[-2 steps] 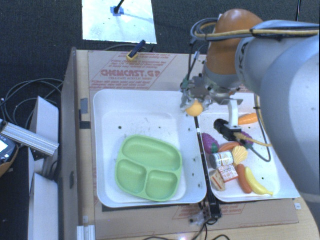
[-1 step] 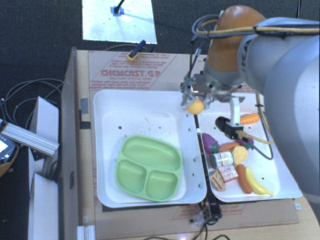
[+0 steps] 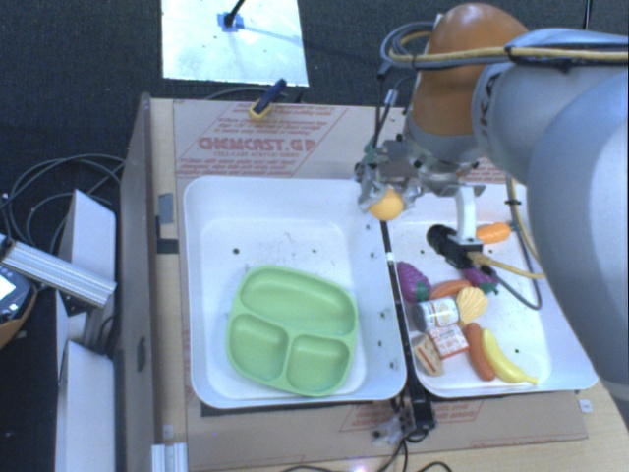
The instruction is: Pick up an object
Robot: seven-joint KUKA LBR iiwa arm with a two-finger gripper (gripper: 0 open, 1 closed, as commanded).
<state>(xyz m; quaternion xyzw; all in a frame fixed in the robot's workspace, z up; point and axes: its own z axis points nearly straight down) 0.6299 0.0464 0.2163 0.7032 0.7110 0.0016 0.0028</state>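
Task obj: small round yellow-orange toy fruit (image 3: 387, 207), smooth, no markings legible.
Obj location: upper centre of frame, over the divider between left bin (image 3: 211, 264) and right bin (image 3: 555, 357), near their far rims.
End effector (image 3: 386, 200): points down, fingers clamped on the toy fruit, which sits between them at the tip.
Arm (image 3: 550, 116): grey, enters from right of frame and fills upper right; orange band above wrist, wrist approx. vertical over the divider.
Left bin contents: green 3-compartment plate (image 3: 292, 330), lower centre of bin.
Right bin contents: cluster in its near left part, incl. purple toy (image 3: 413, 281), small jar (image 3: 438, 314), banana (image 3: 508, 359); an orange carrot (image 3: 493, 231) lies farther back.
Writing, counter: red print "CHEMCAST GP" on the brown sheet (image 3: 257, 146) behind the bins; smaller lines around it too small to read.
Writing, jar: label present, text illegible.
Other: blue/yellow tool (image 3: 267, 98) at the sheet's far edge, upper centre-left.
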